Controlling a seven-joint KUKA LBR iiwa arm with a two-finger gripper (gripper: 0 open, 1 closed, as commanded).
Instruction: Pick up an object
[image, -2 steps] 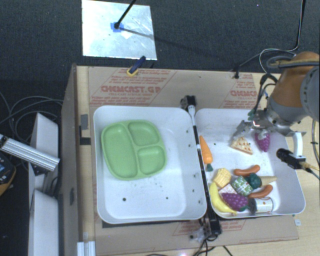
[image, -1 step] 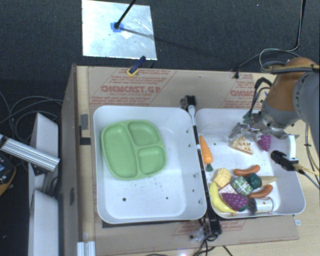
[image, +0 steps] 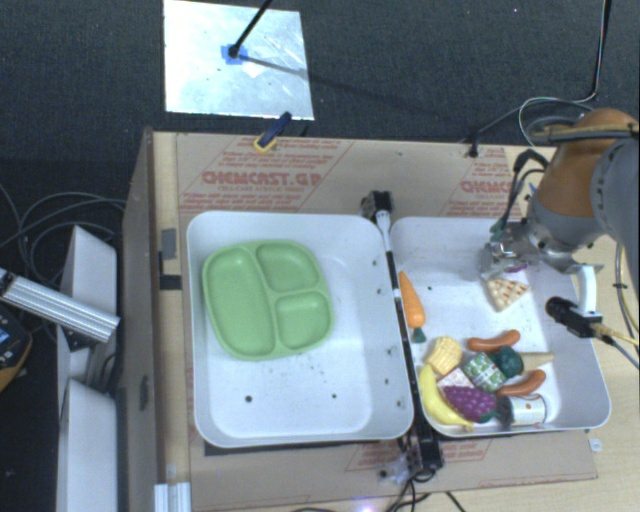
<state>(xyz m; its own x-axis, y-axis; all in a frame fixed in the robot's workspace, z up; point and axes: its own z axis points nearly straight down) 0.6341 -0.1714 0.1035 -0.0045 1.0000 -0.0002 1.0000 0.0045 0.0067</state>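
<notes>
Descending over the pizza slice (image: 507, 292), we centre the gripper (image: 503, 255); we cannot tell its finger state.

At right of the frame, the hand (image: 505, 256) sits low in the right bin (image: 450, 250), just above a pizza slice (image: 507, 291); a green divided plate (image: 267, 298) lies in the left bin (image: 300, 400).

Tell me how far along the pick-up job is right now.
Nothing looks picked up yet. The toy foods, such as the carrot, banana and pizza slice, all lie in the right bin. The gripper sits low just above the pizza slice, grip unclear. Grasping and lifting an object remain.
</notes>
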